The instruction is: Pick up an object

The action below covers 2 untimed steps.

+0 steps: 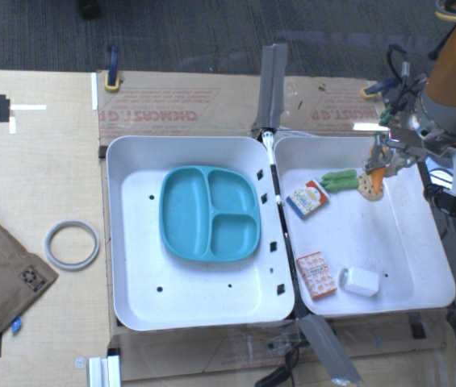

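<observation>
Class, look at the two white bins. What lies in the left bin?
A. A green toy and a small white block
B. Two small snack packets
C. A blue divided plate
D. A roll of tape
C. The blue divided plate lies alone inside the left bin, while the green toy, the white block and the snack packets are in the right bin, and the tape roll lies on the bench outside.

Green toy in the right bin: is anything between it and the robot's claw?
Yes. A tan and orange piece sits right below the gripper, between it and the green toy. The two toys look like they touch.
</observation>
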Each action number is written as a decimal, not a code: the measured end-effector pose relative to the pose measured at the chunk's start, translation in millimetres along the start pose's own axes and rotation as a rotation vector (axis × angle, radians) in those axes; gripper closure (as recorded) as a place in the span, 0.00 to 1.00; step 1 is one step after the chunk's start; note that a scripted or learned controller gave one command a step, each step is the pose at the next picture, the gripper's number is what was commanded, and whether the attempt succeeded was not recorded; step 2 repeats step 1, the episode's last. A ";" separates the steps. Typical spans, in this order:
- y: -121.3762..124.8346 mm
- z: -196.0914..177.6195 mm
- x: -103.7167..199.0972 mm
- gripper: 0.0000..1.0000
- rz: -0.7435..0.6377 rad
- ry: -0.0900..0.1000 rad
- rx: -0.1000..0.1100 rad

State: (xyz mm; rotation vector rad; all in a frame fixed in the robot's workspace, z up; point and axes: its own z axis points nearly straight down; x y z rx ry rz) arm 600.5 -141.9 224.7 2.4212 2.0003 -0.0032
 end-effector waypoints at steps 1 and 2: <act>8.0 20.3 -22.0 1.00 -0.067 0.000 0.002; 8.0 20.3 -22.0 1.00 -0.067 0.000 0.002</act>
